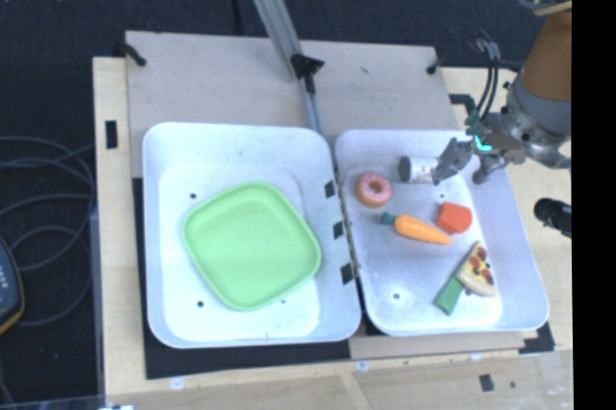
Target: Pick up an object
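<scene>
The gripper [465, 164] hangs over the right bin [515, 244], its two fingers spread apart with nothing between them. Just beside its left finger lies a small dark cylinder [416, 169], possibly touching. Below lie a doughnut [373, 190], carrot [421, 228], red block [455, 217] and pizza slice [476, 269]. A green plate [250, 244] fills the left bin [164, 158].

The grey arm's orange-banded wrist rises up and to the right of the tool [468, 167], fingers splayed apart.
</scene>
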Tool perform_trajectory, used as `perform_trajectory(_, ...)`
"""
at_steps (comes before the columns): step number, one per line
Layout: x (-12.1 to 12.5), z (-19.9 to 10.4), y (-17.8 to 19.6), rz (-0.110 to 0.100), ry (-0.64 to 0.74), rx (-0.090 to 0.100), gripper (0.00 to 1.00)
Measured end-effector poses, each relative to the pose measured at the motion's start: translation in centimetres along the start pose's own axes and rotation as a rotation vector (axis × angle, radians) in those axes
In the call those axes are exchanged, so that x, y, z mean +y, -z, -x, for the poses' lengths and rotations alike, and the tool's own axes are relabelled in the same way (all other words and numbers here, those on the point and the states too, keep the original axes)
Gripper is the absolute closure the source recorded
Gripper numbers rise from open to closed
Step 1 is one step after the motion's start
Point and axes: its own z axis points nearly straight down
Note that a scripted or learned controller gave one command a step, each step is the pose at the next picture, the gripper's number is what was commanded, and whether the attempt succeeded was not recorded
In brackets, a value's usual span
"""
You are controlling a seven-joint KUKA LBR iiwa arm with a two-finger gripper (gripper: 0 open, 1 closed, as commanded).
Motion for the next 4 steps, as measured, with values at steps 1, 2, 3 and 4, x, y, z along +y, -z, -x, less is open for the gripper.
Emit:
perform_trajectory(1, 0.0, 0.0, 0.0, 0.0, 0.0, 0.0, 0.0)
perform_trajectory(2, -0.7, 0.1, -6.1, -0.004, -0.001, 0.0, 0.0)
perform_trajectory(3, 0.0, 0.5, -11.9, -0.005, -0.001, -0.001, 0.0)
perform_trajectory(4, -0.1, 0.5, -17.1, -0.004, -0.001, 0.0, 0.0)
